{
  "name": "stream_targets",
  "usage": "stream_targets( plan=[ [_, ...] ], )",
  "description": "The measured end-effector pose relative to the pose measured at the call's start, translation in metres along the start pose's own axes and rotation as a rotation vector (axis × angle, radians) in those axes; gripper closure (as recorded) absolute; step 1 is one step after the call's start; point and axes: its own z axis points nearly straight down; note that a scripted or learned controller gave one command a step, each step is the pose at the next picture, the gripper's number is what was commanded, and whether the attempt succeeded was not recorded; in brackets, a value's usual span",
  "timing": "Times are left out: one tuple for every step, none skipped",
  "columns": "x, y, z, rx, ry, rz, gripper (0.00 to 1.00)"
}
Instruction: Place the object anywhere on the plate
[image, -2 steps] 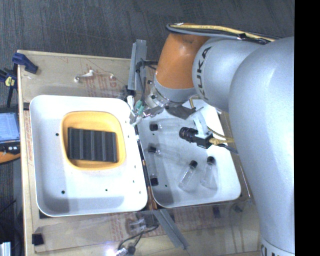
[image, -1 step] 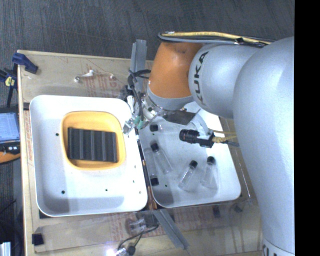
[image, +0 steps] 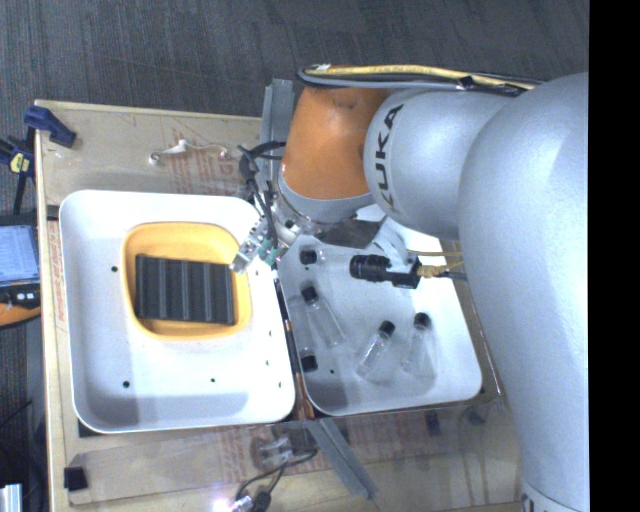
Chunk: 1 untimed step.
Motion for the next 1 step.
stream_targets(
  plan=[
    [0.0001, 0.0001, 0.0, 0.0, 0.0, 0.0, 0.0]
  ],
)
